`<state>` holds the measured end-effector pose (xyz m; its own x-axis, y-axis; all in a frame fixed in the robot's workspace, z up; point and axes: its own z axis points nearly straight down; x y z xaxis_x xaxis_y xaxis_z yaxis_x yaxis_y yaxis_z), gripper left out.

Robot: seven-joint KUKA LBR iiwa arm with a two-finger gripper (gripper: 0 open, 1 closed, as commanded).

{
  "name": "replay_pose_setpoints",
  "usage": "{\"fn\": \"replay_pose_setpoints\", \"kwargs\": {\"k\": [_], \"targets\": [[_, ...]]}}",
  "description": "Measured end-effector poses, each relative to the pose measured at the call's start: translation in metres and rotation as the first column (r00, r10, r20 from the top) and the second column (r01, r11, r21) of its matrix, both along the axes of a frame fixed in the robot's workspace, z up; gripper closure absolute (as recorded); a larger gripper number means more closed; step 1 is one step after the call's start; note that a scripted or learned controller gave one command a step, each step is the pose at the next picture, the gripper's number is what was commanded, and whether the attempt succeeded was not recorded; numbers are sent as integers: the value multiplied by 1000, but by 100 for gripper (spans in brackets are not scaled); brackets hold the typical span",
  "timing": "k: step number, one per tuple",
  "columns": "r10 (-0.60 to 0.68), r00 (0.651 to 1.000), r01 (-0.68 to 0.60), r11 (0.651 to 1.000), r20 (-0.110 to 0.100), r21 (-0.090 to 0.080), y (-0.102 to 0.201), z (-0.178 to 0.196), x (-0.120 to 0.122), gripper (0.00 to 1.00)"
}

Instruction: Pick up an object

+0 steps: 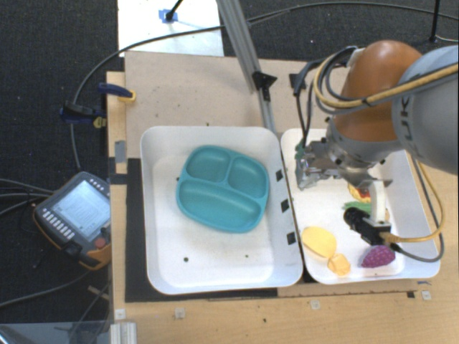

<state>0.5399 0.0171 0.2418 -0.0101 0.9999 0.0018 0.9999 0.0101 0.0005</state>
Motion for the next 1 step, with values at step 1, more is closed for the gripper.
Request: {"fn": "replay_pose_setpoints", "kwargs": {"k": [1], "targets": [[1,1000,-1,1000,1,0,56,-15,13,100]]}}
